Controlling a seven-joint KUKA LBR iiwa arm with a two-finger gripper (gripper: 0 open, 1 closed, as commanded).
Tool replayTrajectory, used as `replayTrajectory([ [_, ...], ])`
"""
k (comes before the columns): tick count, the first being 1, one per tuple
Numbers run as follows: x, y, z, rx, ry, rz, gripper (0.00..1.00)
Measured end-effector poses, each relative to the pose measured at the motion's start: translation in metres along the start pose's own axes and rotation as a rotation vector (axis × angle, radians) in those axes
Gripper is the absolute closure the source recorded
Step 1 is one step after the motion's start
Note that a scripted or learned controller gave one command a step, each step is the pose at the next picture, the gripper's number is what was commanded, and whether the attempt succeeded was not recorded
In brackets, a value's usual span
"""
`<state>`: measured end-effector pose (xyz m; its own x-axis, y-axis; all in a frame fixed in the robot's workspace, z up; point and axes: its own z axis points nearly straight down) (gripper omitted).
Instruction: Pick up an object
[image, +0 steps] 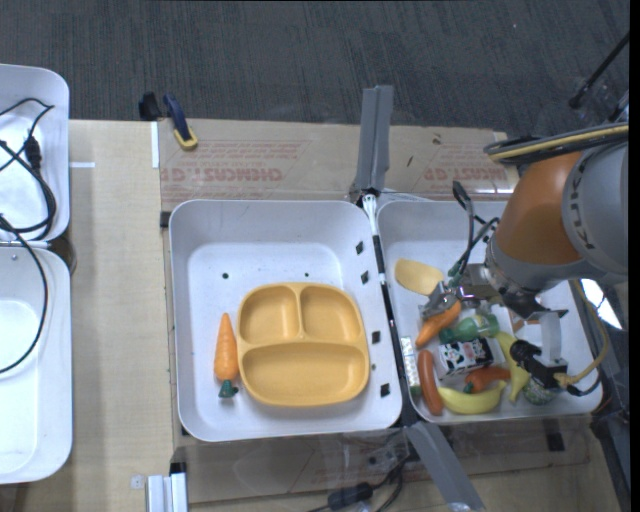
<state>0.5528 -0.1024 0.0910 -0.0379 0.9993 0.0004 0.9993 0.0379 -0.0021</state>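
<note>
1. Nearest, a banana (470, 400) is seen at the right bin's (392, 262) near edge, crowded by a sausage (430, 382) and small carton (463, 355).
2. Gripper (452, 300) is lowered among them; grip state cannot be told.
3. Left bin (200, 300): divided yellow plate (302, 343), carrot (226, 350).

Grey, rounded arm (600, 205) casing, smooth and matte, with a broad glossy orange band (535, 220) wrapping the segment above the wrist. Below the band, a darker grey wrist collar leading into a cluster of metal and black hardware at the gripper (470, 292), details there too small to resolve. Thin black cables (468, 215) looped beside the orange section; a further black fitting with a white plate (548, 345) mounted lower on the tool side.
</note>
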Motion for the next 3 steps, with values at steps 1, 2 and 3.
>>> replayTrajectory([
  [1,-0.0067,-0.0215,-0.0208,0.000,0.000,0.160,0.00],
  [2,-0.0073,-0.0215,-0.0294,0.001,0.000,0.163,1.00],
  [3,-0.0073,-0.0215,-0.0295,0.001,0.000,0.163,0.00],
])
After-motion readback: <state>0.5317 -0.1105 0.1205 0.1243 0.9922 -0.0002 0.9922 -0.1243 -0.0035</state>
